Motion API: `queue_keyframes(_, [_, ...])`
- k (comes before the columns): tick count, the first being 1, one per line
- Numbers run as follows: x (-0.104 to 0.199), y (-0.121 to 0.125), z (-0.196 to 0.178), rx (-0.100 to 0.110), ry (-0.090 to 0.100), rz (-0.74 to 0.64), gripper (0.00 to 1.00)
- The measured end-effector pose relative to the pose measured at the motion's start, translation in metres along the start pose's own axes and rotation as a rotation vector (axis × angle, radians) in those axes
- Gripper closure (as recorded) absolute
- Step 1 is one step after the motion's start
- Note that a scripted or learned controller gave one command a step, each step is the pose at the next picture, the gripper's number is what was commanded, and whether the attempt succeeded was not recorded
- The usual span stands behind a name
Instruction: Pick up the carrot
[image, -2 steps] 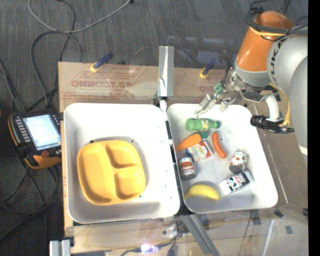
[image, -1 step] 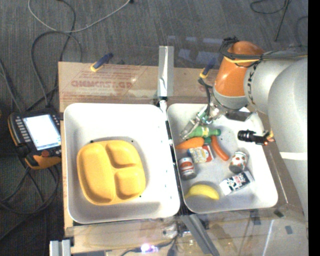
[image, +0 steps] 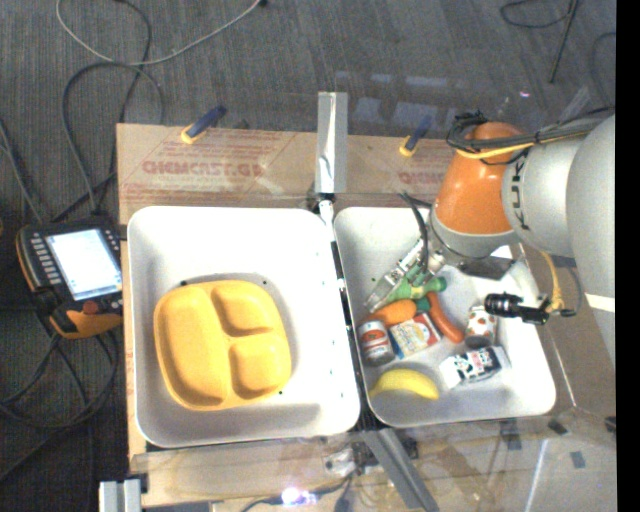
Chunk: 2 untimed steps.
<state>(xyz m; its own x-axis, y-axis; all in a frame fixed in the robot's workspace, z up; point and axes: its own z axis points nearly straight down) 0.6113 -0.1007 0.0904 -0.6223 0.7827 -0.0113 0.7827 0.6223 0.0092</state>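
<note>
Right bin (image: 540, 395) is the landmark; end effector (image: 405, 272) low in its upper middle, just above the carrot (image: 397, 311); near the carrot: small can (image: 376, 341), snack packet (image: 413, 335), banana (image: 405, 384) toward the bin's front, carton (image: 472, 365); left of it, the other bin (image: 175, 225) holds a yellow divided tray (image: 222, 342).
</note>
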Motion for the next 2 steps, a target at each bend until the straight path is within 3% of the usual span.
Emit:
queue_keyframes(1, [0.022, -0.027, -0.001, -0.003, -0.004, -0.180, 0.00])
queue_keyframes(2, [0.027, -0.075, -0.002, -0.002, -0.002, -0.158, 0.00])
